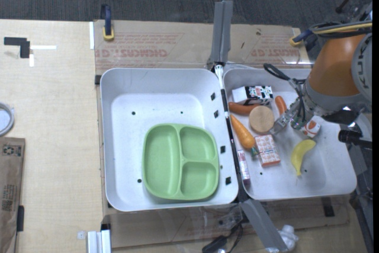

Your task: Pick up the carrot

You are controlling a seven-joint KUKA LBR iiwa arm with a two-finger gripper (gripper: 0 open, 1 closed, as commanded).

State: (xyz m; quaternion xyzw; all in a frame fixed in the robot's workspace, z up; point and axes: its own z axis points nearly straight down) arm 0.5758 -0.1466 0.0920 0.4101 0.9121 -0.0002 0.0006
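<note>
Two shallow white bins sit side by side on a wooden bench; the left bin bears a green divided plate. From above, the carrot lies at the right bin's left wall, beside a round wooden disc. The gripper hovers past that disc; its spread cannot be told. Crowding could spoil the try: a descent might catch the sausage or red box instead.

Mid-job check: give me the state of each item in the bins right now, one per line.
carrot: lying flat in right bin, not held
gripper: low over right bin, beside wooden disc
banana: lying loose
red box: flat beside carrot
green tray: upright in left bin
</note>
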